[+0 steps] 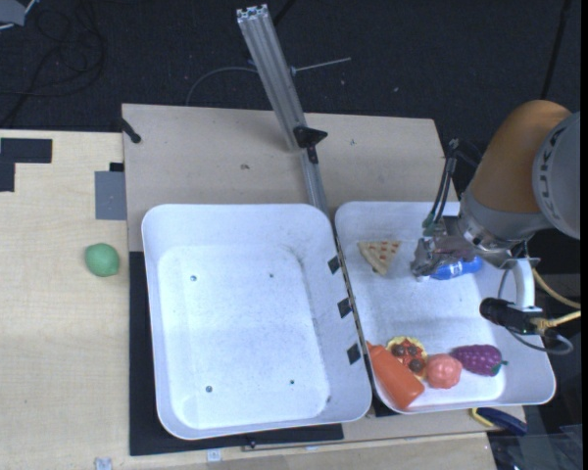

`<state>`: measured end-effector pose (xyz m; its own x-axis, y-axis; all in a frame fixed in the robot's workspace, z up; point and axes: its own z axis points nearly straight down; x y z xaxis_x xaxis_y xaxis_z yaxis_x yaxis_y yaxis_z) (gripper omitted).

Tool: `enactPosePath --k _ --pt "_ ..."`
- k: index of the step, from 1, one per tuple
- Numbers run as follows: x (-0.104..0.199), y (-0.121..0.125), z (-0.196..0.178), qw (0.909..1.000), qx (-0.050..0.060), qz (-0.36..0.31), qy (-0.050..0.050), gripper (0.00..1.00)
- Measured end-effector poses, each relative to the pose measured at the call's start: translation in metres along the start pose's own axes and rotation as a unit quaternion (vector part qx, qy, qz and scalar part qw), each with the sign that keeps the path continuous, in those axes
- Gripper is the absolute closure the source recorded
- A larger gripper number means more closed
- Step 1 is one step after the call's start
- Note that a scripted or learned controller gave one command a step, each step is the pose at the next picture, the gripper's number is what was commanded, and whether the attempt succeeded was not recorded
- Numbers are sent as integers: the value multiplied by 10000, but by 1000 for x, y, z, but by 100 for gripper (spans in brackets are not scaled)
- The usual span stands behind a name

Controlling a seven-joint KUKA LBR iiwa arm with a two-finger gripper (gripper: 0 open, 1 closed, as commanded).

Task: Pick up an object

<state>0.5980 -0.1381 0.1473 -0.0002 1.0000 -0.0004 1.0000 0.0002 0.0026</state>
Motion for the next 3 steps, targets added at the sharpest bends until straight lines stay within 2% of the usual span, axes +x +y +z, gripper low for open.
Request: enactPosePath --k 2,3 --pt "1 7 -86 10000 -2 2 0 100" --pt "0 8 -107 10000 6 4 1 100"
